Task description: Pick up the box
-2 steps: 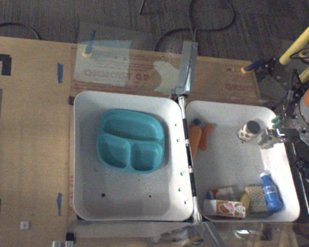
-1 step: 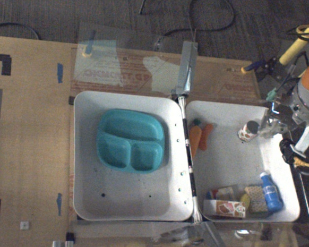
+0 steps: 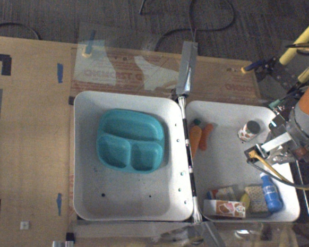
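Judging the box [image 3: 226, 208] light, stiff cardboard beside the blue bottle [image 3: 271, 192]; pinch its long sides. You can't tell end effector [image 3: 254, 154] state.

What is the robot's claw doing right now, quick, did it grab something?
Two-finger gripper: cannot be told whether open or closed; nothing seen between its fingers. It hangs over the right white bin, apart from the white cardboard box.

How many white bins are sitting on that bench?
2. The left bin holds a teal divided plate; the right bin sits beside it, touching along the middle, with a box and other small items.
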`<state>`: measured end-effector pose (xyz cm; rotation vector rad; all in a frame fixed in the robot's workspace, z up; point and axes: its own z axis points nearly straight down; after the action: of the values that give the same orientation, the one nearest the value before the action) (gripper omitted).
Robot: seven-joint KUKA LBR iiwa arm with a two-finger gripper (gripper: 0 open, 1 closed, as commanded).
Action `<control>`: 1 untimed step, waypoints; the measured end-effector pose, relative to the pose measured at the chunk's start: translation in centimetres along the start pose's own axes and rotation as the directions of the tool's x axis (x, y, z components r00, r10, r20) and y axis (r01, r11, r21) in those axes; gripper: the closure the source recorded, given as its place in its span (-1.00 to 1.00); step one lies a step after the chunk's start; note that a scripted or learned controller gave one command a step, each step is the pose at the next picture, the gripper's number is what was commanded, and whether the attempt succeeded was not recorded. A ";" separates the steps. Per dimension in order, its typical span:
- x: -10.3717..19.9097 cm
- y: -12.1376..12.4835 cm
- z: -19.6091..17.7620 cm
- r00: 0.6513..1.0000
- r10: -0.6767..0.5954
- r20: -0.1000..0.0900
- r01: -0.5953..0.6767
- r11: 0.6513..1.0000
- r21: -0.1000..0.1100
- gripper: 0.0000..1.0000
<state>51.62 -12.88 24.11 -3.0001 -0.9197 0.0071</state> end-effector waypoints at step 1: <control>-2.9 4.1 -2.5 0.963 0.269 -0.002 -0.269 0.963 -0.003 1.00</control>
<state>51.52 -17.88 26.57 -3.1006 -0.5039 0.0045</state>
